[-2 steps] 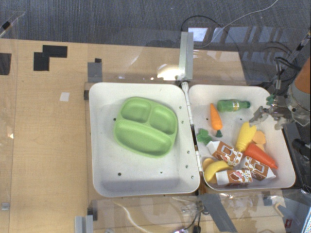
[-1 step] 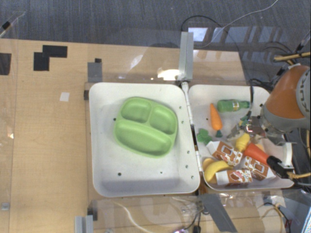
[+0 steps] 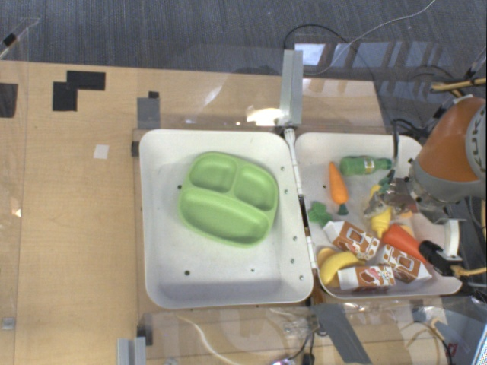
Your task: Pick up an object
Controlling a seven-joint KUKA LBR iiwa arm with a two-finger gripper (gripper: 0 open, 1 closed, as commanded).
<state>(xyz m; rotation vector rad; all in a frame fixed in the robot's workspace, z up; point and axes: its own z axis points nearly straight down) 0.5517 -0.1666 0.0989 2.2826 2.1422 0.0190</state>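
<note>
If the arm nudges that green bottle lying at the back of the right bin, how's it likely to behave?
The green bottle lies on its side and looks round, so it would probably roll toward the bin wall. It looks like a small plastic toy, likely light and stiff. Its smooth surface may slip in the tool.

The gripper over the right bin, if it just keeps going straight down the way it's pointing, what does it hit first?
Most likely the small yellow toy right under the gripper, in the right bin. Depth is hard to judge from this slanted view.
</note>
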